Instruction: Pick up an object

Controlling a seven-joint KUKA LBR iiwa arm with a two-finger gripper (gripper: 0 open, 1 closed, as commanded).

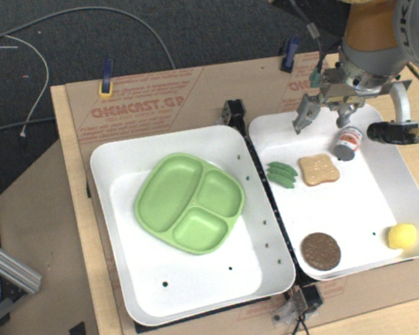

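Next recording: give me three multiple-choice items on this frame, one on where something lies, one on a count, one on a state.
1. Where does the green divided plate lie?
A. in the left bin
B. in the right bin
C. on the cardboard outside the bins

2. How many compartments does that plate have?
A. two
B. three
C. five

3. How does the end effector stand?
A. clamped on the yellow ball
B. pressed on the brown disc
C. open over the right bin's far edge, holding nothing

Key:
1 A, the plate sits in the left bin.
2 B, one long section and two smaller ones.
3 C, its fingers are spread above the right bin with nothing between them; the yellow ball and brown disc lie near the front.
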